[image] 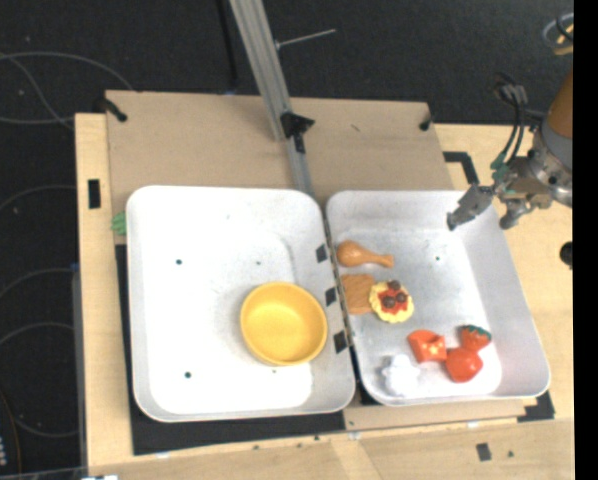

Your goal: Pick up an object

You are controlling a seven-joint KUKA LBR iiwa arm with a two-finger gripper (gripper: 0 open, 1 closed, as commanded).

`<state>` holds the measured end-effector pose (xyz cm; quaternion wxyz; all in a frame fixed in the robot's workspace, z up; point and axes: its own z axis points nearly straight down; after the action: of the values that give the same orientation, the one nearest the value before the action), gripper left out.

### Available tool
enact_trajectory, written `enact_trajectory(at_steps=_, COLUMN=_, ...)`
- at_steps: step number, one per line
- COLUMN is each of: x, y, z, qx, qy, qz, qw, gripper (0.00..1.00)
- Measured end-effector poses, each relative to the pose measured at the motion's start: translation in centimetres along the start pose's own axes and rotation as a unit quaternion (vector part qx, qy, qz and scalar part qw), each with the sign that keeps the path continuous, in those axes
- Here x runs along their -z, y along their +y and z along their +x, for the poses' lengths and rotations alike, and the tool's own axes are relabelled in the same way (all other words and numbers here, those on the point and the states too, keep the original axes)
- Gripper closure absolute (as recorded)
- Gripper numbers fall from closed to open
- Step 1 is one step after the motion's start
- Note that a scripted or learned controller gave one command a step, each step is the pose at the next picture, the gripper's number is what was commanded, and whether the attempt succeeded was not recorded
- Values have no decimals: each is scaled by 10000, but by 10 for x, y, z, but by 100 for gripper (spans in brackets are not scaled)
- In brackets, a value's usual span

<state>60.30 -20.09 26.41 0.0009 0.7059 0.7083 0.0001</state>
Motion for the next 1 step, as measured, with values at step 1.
enact_trajectory(at_steps=1, x=0, y=0, z=0, qx=3, qy=-3, qz=2, qw=10000, gripper=0)
